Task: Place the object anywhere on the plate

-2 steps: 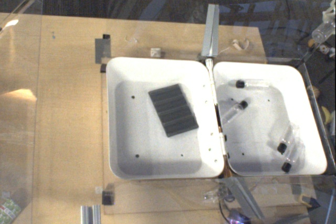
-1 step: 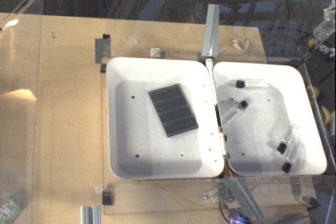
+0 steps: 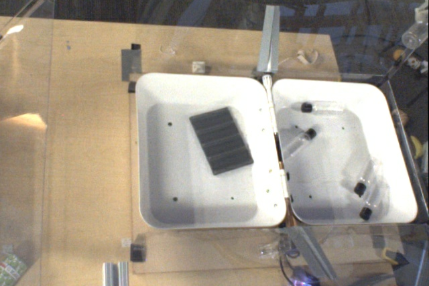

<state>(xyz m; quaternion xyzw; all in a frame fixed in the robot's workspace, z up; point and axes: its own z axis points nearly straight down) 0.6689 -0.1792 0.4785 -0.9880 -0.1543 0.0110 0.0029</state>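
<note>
Jaw state cannot be told. Clear black-capped vials lie scattered in the right bin, two near its far-left corner and two near its right front. The dark ribbed plate lies askew in the left bin, bare.

Both bins are plain white. In the left one lies a dark grey ribbed plate; right of it, clear tubes carry black caps.
</note>
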